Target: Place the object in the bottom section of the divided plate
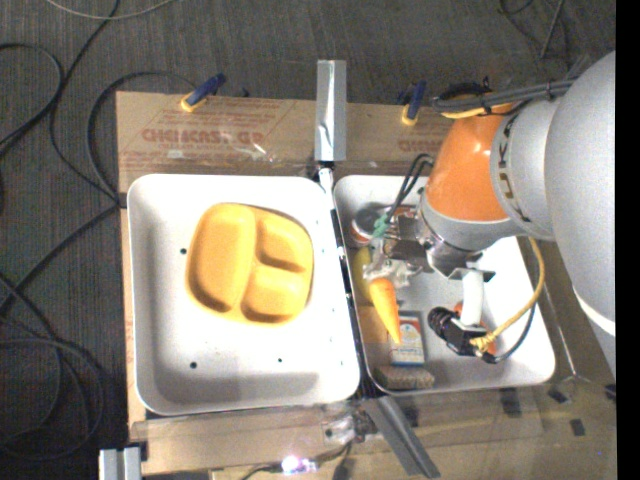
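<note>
Two bins side by side. Left bin: divided plate lying in its middle. Right bin: carrot near the left wall, small box just beside it. Arm reaches over the right bin.

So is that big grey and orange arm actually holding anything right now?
It cannot be told. The gripper sits over the right white bin, just above the orange toy carrot, but the wrist hides any hold.

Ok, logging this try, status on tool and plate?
Tool low in right bin, above carrot. Grip unclear. Yellow divided plate in left bin.
</note>
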Action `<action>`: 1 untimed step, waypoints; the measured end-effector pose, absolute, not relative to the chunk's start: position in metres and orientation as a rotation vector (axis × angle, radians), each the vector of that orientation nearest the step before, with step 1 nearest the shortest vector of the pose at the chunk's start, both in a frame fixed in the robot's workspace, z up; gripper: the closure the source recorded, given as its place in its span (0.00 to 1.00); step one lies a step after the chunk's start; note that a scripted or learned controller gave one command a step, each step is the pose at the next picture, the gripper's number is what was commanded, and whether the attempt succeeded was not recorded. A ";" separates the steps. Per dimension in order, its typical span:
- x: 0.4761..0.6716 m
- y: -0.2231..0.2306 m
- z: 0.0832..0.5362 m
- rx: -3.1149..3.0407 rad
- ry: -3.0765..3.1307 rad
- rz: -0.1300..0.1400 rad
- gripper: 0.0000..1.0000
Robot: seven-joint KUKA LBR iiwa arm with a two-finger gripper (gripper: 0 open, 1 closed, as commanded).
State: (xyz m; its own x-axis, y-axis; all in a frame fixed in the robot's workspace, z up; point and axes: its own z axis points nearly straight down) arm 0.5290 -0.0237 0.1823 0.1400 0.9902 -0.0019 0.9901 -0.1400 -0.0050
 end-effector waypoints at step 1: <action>0.567 0.069 0.183 -2.338 -2.098 0.008 1.00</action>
State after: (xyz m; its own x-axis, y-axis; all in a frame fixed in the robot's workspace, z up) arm 0.5673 0.0695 0.1826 0.1076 0.9942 -0.0035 0.9942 -0.1076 -0.0035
